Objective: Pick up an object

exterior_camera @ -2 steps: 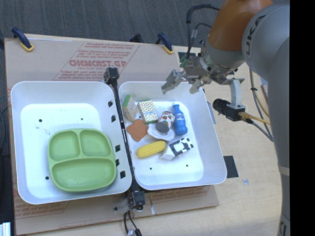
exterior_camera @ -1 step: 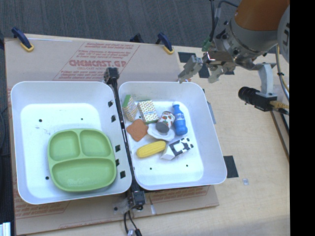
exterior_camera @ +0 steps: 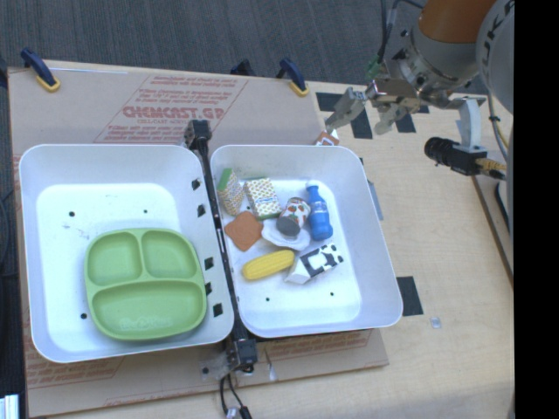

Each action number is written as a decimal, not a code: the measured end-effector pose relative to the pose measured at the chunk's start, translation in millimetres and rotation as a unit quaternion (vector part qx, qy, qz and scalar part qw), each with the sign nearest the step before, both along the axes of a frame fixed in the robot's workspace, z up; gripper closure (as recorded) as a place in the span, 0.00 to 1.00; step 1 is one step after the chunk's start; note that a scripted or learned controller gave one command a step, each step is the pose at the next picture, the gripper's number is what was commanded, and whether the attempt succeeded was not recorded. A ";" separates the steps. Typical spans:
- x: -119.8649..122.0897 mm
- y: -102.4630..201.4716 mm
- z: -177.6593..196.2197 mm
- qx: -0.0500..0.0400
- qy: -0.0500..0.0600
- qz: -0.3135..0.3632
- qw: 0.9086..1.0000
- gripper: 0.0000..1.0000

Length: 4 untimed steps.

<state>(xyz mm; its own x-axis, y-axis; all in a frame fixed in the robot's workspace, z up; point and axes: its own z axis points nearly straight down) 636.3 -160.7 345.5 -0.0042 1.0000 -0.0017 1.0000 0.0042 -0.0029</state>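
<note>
The right bin [exterior_camera: 371, 234] holds a loose pile of small things. Among them are a blue bottle [exterior_camera: 319, 213], a yellow corn cob [exterior_camera: 268, 264], an orange-brown square piece [exterior_camera: 244, 230], a black-and-white carton [exterior_camera: 316, 263], a grey lump [exterior_camera: 288, 227] and a patterned box [exterior_camera: 264, 197]. My gripper [exterior_camera: 363, 119] hangs above the bench just beyond the right bin's far right corner, well apart from the pile. Its fingers [exterior_camera: 347, 109] are spread open with nothing between them.
The left bin [exterior_camera: 52, 173] carries a green divided plate [exterior_camera: 144, 282]. A cardboard sheet [exterior_camera: 175, 103] lies under both bins, held by blue-and-yellow clamps [exterior_camera: 293, 74]. A black fitting [exterior_camera: 454, 154] sticks out at the right, near the arm.
</note>
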 end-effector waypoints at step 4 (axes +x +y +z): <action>20.8 148.3 -128.4 0.001 -0.002 0.002 1.000 1.00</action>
